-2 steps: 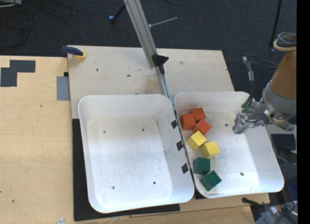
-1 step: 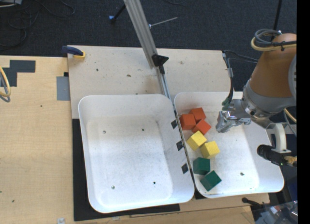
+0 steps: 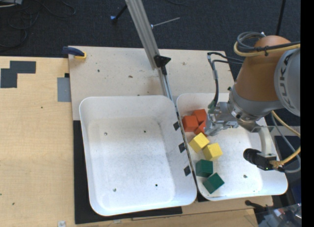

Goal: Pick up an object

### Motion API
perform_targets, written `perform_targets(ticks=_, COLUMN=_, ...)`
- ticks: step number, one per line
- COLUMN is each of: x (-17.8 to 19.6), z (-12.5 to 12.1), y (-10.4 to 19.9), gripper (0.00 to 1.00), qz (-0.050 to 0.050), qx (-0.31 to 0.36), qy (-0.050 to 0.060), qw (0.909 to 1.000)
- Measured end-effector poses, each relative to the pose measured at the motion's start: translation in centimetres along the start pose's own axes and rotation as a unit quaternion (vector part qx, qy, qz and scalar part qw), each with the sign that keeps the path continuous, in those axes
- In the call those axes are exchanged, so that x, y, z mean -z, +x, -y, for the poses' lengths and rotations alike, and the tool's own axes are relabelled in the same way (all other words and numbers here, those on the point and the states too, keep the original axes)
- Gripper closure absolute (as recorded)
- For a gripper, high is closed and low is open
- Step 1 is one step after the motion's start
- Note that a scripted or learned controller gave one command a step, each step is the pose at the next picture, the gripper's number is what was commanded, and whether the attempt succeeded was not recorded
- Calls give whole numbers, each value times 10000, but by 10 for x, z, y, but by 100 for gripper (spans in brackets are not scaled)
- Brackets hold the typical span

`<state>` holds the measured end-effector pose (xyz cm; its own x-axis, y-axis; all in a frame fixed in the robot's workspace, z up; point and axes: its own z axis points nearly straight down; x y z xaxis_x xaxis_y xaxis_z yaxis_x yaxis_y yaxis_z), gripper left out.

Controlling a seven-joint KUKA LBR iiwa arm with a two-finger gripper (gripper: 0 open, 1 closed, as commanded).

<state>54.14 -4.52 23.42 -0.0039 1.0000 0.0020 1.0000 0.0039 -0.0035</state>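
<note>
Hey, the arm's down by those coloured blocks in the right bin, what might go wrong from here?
The pincer sits low beside the orange blocks, which touch each other, so it may nudge rather than grip one. The yellow blocks lie close below, so a sweep could knock them. The blocks crowd the right bin's left wall, leaving little room.

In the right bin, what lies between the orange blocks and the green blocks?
The camera view shows two yellow blocks lying between the orange blocks above and the green blocks below, all along the left side of the right bin.
</note>
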Motion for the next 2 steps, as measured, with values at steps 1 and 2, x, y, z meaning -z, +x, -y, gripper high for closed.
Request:
perform_targets(ticks=1, x=-2, z=-1, y=43, gripper=100, qz=-1, qx=-2, qy=5, qw=10000)
perform_targets(ticks=2, x=-12, z=8, y=99, gripper=100, qz=-2, qx=3, qy=11, qw=10000)
